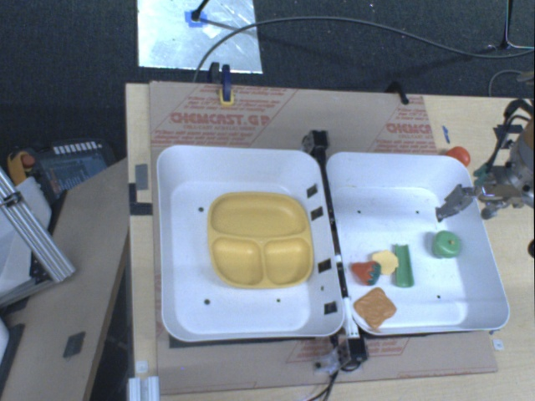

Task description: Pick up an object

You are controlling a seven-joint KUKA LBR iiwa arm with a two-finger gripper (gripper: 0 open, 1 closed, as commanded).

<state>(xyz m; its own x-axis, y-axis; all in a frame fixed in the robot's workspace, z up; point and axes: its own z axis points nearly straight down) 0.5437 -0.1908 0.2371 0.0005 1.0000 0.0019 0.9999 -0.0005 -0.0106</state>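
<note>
Now, look at the cardboard sheet point(276, 111) under the bins: you can read "CHEMCAST" in red print on it twice, once up-left of the end effector point(468, 203) and once closer, just above the right bin point(393, 174). The rest of that print is too small to read.

Your end effector sits at the right bin's right rim; whether it is spread or closed you cannot tell from this angle, and nothing is visibly caught in it. Just below it, inside the same bin, lies a green round piece point(446, 243). Further down and left of it you have a green stick point(404, 266), a yellow piece point(385, 261) touching it, a red and green piece point(364, 271) beside that, and a brown waffle-like square point(374, 307) nearest the bin's lower left corner. An orange-red object point(457, 154) sits just above the end effector, outside the bin's top corner.

Well to its left, the left bin point(180, 224) holds a yellow divided plate point(259, 239) with three compartments.
</note>
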